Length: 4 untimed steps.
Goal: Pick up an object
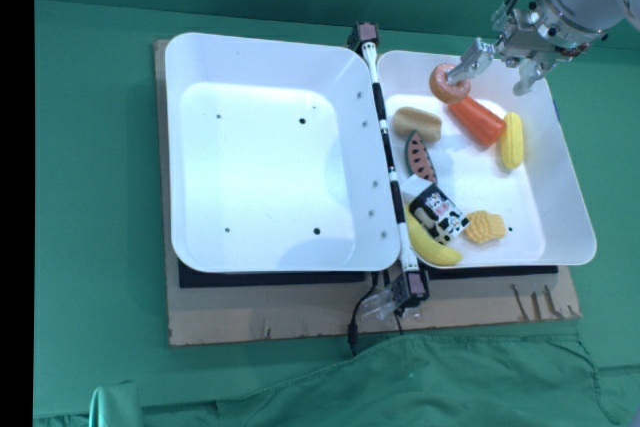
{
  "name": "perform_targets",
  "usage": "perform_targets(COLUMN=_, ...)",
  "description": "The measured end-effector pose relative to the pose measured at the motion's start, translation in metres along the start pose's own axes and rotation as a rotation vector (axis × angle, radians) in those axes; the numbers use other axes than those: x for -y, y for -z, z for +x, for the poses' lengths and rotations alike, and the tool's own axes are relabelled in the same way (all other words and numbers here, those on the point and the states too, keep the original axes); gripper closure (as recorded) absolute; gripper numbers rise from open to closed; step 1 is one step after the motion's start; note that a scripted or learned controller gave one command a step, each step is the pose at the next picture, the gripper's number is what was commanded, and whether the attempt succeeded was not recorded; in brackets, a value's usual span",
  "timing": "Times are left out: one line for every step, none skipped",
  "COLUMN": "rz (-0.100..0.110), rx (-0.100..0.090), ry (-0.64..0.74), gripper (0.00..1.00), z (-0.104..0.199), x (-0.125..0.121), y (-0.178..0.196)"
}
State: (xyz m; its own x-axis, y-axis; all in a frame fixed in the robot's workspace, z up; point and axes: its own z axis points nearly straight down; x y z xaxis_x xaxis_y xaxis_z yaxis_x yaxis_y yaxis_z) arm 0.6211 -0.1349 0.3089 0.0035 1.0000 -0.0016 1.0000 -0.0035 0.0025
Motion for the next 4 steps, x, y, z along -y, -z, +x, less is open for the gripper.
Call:
perform_targets(rz=0.005, rx=0.003, ry=-0.008, gripper=0.0, z=-0.058, x=0.053, y=-0.1)
perform_targets(rz=-0.012, rx=0.003, ry=-0.001, gripper=0.0, z=-0.053, x=0.004, y=-0.116)
perform_targets(rz=0.0, rx=0.001, ry=-0.001, gripper=0.0, z=-0.053, x=0.021, y=-0.108)
perform_targets(rz=-0.008, rx=0.005, ry=-0.004, gripper=1.0, z=-0.054, x=0.019, y=-0.095)
